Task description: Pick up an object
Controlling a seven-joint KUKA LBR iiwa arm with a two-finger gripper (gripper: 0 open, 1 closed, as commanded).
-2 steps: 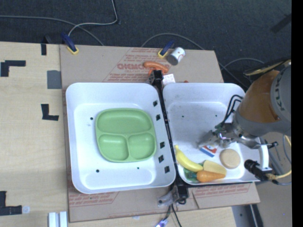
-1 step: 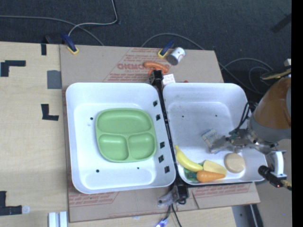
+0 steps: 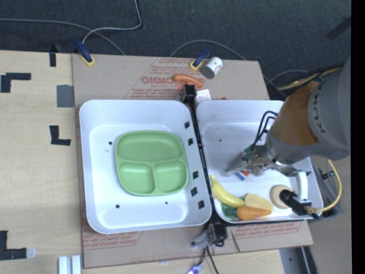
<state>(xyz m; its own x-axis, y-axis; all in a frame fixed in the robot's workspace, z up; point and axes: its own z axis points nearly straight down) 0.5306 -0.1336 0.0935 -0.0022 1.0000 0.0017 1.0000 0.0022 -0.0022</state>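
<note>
Honestly, I read the toy banana (image 3: 226, 194) as the likeliest pick: it lies in the right bin (image 3: 228, 124) along the near-left wall, curved, yellow, probably hollow plastic, so light, stiff and a bit slick. I would take it across the middle of its curve, where the body is narrowest for two fingers, not at the tapering tips, where it could squirt out. My gripper (image 3: 246, 163) hangs low over the bin floor just up and right of the banana, near it but apart from it, with a small red and blue scrap under it that I cannot identify; whether the tool is open or closed I cannot tell, and I see nothing held. Crowding is the trouble. A yellow wedge-shaped piece (image 3: 258, 201) touches the banana's right end, an orange carrot-like toy (image 3: 254, 212) lies just below that, and something dark green (image 3: 228, 212) is tucked under them against the near wall. A tape roll (image 3: 279, 196) sits to the right beside a black fitting. The wall leaves little room on the banana's left. The green divided plate (image 3: 151, 162) sits well apart in the left bin (image 3: 91, 119).
</note>
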